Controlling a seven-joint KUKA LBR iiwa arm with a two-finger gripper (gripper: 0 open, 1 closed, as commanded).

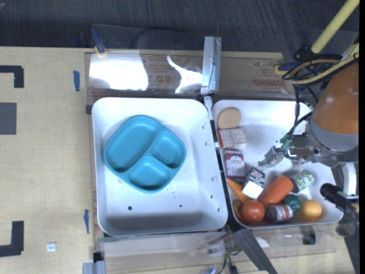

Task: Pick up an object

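Pick not yet made: claw [272,156] low in right white bin [259,112], fingers apart, holding nothing; orange plastic carrot [276,189] untouched.

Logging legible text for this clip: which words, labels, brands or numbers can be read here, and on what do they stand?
None can be read.
Cardboard strip behind the bins: red print, too blurred to read.
Red packet in the right bin: label print too small.
Pale carton above it: markings blurred.
Small black-and-white box: print too small.
Dark jar: label illegible.
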